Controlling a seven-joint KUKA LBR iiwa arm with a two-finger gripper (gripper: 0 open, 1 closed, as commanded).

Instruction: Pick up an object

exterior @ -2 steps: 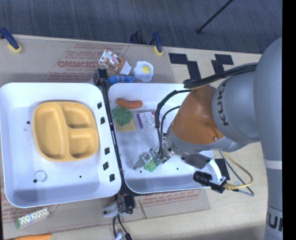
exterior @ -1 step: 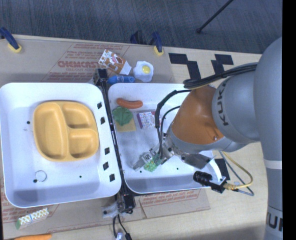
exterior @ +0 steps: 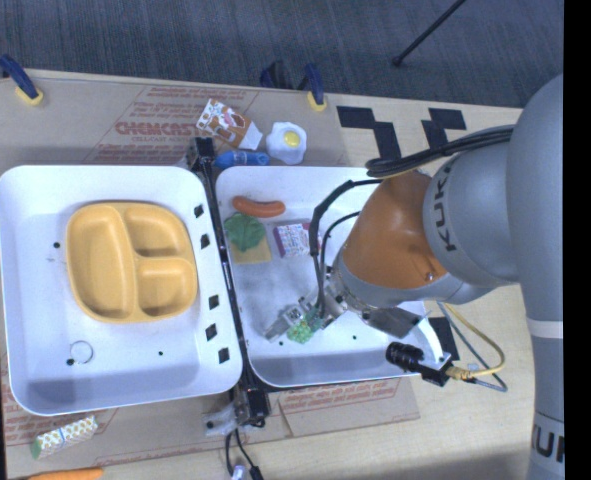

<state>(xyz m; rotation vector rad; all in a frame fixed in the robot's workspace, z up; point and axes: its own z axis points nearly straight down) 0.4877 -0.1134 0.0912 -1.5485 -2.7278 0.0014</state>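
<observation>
Here, target: a small green toy piece (exterior: 301,332) is lying in the right bin (exterior: 275,368), toward its 6 o'clock wall.
Bearing: the green piece is sitting right at the gripper (exterior: 297,320) tips, at about 5 o'clock from them; its long axis is too small to read.
Gripper: it is reaching in from 3 o'clock, angling down-left; how far apart the tips are standing, and whether they are pinching the piece, I cannot tell.
Neighbours: a sausage (exterior: 259,206) and a green leafy toy (exterior: 244,232) are lying well apart at 12 o'clock.
</observation>
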